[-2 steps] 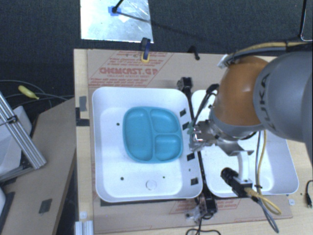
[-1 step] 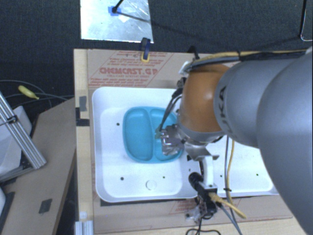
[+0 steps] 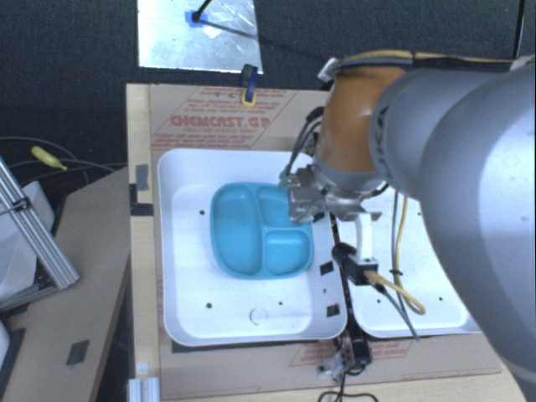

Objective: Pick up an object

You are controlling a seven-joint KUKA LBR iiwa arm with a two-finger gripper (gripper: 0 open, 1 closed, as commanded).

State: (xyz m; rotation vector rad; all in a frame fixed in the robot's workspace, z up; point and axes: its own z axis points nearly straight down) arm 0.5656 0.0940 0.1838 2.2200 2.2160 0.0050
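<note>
A blue divided plate with three compartments lies flat in the left white bin. My gripper hangs over the plate's right rim, near the upper right compartment. The bulky grey wrist and orange band above it hide most of the gripper, so how it meets the plate is unclear.
The right white bin lies under the arm, mostly covered by it. Black and yellow cables trail across the divide between the bins. A small clear round mark sits on the left bin's floor near its front. Cardboard surrounds both bins.
</note>
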